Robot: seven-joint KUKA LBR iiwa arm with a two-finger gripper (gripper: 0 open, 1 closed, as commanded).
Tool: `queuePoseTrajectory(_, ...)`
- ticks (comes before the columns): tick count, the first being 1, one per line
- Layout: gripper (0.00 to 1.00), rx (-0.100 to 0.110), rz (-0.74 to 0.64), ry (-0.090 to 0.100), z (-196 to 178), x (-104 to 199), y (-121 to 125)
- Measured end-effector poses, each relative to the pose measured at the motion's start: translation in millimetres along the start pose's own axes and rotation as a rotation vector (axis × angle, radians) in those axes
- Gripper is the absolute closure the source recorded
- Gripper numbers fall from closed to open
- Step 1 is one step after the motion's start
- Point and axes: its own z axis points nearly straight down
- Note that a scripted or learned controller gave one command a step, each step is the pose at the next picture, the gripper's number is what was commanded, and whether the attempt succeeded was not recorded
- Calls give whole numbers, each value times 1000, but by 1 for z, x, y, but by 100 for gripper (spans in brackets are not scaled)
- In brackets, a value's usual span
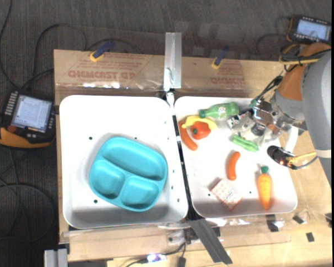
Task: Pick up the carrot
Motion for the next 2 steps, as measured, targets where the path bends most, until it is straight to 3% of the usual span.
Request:
queuePoseTrajectory(1, 0, 0, 0, 0, 0, 0, 0)
queuePoseTrajectory(2, 0, 0, -69, -3, 7, -33, -88)
